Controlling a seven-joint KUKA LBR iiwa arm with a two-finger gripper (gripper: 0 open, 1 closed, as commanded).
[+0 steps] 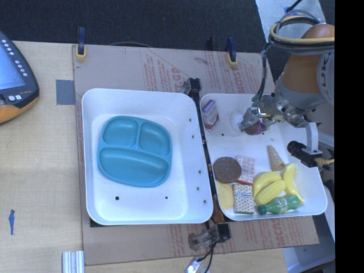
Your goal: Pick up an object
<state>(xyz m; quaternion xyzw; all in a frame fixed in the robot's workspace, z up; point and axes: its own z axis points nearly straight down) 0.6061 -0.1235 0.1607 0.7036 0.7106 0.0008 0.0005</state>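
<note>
My gripper [252, 121] hangs over the upper part of the right bin [318, 209], reaching in from the right. A small dark purple object [257, 128] lies right under its tip, partly hidden by it. Other objects lie in the same bin. A small purple-and-white carton [210, 112] stands to the gripper's left. Lower down are a brown round cookie [227, 169], a waffle cone [276, 157], yellow bananas [272, 185], a green bottle [278, 205] and a patterned cracker packet [243, 198].
The left bin [91, 152] holds a blue divided plate [135, 151]. A handheld pendant [14, 78] rests at the far left of the bench. Clamps [81, 44] hold the cardboard sheet at the back edge. A black bracket [194, 87] sits between the bins.
</note>
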